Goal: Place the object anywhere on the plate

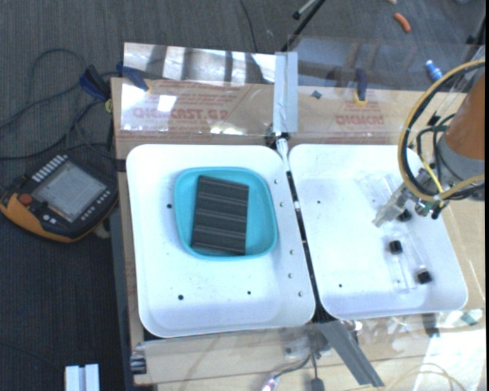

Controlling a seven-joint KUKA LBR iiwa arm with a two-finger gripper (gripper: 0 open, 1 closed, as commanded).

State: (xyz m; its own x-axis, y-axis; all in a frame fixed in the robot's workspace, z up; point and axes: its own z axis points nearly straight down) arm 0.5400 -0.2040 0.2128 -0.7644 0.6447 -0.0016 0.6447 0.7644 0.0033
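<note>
While the dark ribbed block (221,215) lies on the teal plate (263,233); end effector (405,212) hovers apart.

Little can be read from where I work. Behind my two bins, a clear plastic sheet (228,108) stands along the bench's back edge, and it bears red printed lettering in two spots: one line behind the left bin (176,114), another behind the right bin (359,121) that looks reversed or upside down. Glare and blur keep me from making out either word. The handheld control unit (59,198) on the floor, off the bench's left edge, has a screen, but nothing on it is legible.
</note>
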